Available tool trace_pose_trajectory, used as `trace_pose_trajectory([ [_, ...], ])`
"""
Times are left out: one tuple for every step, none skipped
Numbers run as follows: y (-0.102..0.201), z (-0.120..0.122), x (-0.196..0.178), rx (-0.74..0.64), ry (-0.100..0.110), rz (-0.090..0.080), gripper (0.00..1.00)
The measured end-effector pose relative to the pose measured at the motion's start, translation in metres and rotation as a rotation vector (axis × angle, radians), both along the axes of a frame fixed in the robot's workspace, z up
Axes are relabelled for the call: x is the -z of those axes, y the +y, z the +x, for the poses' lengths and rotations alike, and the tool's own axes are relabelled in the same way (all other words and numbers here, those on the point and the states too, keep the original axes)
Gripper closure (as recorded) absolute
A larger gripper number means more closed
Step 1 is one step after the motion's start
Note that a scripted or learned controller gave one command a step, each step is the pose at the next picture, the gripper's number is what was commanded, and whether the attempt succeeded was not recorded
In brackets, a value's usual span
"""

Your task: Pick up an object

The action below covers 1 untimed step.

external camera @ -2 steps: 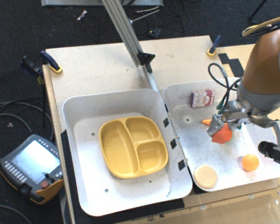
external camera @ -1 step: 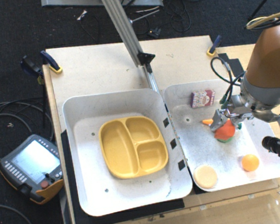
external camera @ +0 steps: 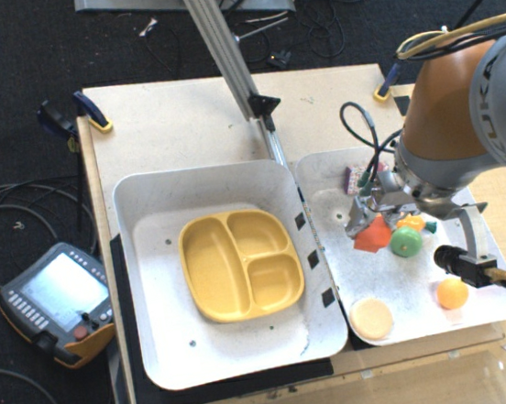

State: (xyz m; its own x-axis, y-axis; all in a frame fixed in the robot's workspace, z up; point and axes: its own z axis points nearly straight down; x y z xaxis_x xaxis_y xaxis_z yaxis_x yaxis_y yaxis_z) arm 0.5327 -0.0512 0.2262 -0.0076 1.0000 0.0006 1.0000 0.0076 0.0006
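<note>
Right of centre, the gripper hangs low over a red piece, presumably lining up; its grip I cannot tell.

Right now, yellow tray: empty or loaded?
Empty. The tray sits right side up in the left bin, all three compartments bare.

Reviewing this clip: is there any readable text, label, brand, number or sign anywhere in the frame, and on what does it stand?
No text can be read in this frame.
Handheld control pendant on the floor: its screen shows content, too small and blurred to read.
Grey arm: dark marks at the frame's right edge, cut off and illegible.
Yellow divided tray and the small objects in the right bin: no visible lettering.
</note>
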Motion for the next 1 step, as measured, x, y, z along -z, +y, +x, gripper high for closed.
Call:
trace_pose_trajectory([
  [0.0464, 0.0164, 0.0064, 0.0, 0.0, 0.0, 1.0],
])
